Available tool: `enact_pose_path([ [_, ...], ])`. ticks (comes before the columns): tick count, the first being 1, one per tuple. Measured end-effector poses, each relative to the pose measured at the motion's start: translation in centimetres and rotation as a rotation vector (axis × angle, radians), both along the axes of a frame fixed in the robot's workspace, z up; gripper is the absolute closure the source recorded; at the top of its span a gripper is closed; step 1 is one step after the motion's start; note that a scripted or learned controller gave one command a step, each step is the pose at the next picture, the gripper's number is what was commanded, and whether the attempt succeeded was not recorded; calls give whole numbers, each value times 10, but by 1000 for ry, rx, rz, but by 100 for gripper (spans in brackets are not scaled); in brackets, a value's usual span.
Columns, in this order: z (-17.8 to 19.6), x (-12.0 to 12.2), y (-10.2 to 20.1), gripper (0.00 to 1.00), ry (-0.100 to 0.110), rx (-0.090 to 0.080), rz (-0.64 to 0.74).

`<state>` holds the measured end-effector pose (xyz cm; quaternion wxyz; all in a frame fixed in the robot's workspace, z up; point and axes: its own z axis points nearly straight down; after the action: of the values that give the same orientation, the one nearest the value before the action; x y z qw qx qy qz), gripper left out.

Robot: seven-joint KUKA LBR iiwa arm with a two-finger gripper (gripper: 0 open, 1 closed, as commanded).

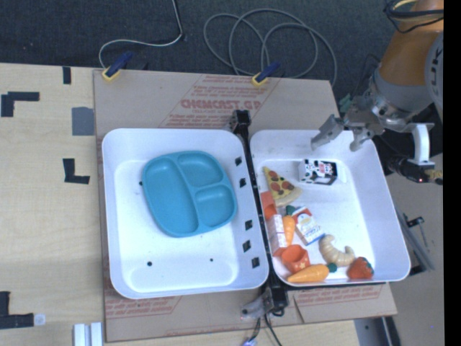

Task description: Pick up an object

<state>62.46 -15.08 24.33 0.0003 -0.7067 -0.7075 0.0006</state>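
Pincer (341, 138) just above carton (319, 171)

A dark grey carpet (65, 16) is seen beyond the bench, with a pale cable (270, 42) coiled on it. The light wooden benchtop (43, 215) is marked with black tape pieces (72, 171). A brown cardboard sheet (209, 103) is held by two blue-and-yellow clamps (115, 67).

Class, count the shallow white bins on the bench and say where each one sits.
2. One white bin sits on the left, holding a blue tray; the other white bin sits beside it on the right, holding toy food.
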Motion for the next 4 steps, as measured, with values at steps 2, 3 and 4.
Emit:
enact_pose_path([
  [2,-136,25,46,0,-35,-10,2],
  [3,-137,34,38,0,-39,-11,3],
  [4,-137,51,24,0,-23,0,4],
])
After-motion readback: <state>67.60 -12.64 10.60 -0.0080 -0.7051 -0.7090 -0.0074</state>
